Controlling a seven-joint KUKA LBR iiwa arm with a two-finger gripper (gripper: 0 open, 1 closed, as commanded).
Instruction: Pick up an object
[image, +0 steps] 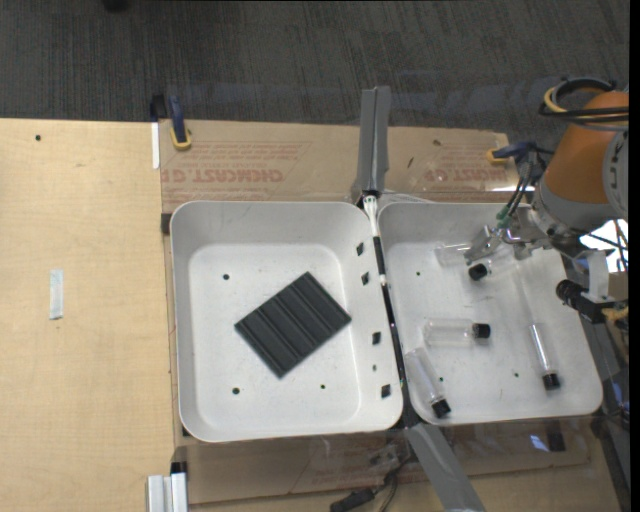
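- Camera view from above, nearest edge first: I see a clear tube with a black cap (427, 384) lying at the near-left corner of the right bin (570, 395), slanted, cap toward the near rim.
- Just beyond it, a second clear vial (457, 331) lies crosswise near the middle of that bin, black cap at its right end.
- To the right, a third clear tube (541, 353) lies nearly lengthwise, black cap at the near end, close to the bin's right wall.
- Over in the left bin (200, 400), a dark grey ribbed slab (293, 323) lies flat and turned at an angle, about the middle of the floor, apart from every wall.
- Farther back in the right bin, a fourth clear vial (462, 257) with a black cap lies just beside the claw, on its left side; cap toward the claw.
- The gripper (497, 243) sits low over the far part of the right bin. I cannot tell from here whether it is spread or closed, nor whether it touches that vial.
- The arm (585, 165), orange band showing, comes in from the far right corner.
- Behind both bins I see brown cardboard (260, 165) with red print, and tan bench (80, 300) to the left.
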